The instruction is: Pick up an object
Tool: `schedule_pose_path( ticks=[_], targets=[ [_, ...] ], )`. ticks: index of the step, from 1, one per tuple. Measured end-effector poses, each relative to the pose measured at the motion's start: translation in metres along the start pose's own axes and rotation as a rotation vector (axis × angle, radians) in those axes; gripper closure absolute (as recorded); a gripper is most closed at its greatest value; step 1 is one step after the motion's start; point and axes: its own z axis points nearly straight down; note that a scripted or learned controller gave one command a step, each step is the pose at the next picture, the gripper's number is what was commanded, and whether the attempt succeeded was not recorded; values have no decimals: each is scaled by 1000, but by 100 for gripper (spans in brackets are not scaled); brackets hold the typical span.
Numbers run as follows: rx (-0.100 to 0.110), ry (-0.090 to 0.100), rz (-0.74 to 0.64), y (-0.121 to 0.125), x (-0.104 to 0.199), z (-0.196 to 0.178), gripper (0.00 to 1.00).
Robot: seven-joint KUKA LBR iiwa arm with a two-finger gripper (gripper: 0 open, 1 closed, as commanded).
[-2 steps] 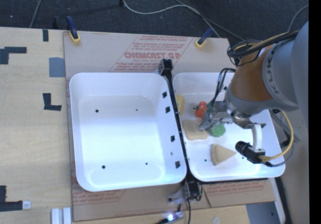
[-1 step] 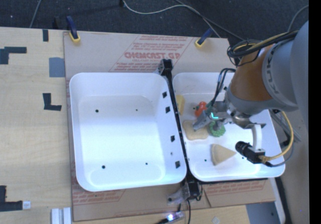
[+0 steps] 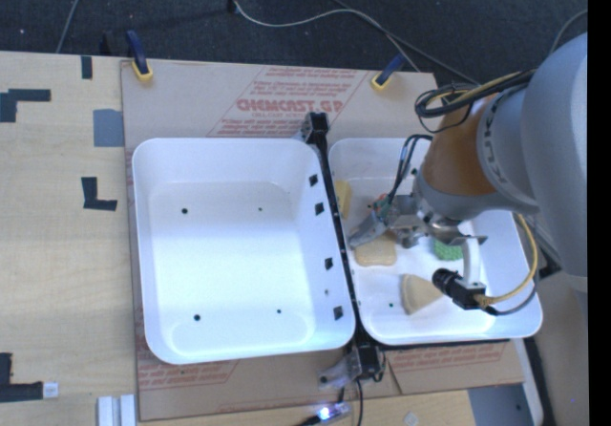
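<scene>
In the right bin (image 3: 496, 324), my gripper (image 3: 374, 227) is low over the left half, reaching in from the right under the arm's orange band (image 3: 456, 166). Just below and touching its tip lies a pale tan flat piece (image 3: 375, 254). A tan wedge (image 3: 417, 293) rests nearer the front of the bin. A yellow piece (image 3: 342, 197) leans by the divider wall, left of the gripper. A green object (image 3: 447, 248) peeks out from under the wrist, mostly hidden by it.
The left bin (image 3: 158, 166) sits beside the right one, with a black clipped divider (image 3: 329, 223) between them. Cables (image 3: 477, 295) loop from the wrist over the right bin's front. The arm's bulk covers the right bin's far right side.
</scene>
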Motion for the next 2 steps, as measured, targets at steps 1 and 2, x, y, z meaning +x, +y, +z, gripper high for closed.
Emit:
schedule_pose_path(
  ticks=[1,2],
  targets=[
    [-7,-4,-2,91,-7,-1,0],
    [-12,1,-7,76,70,-107,0]
  ],
)
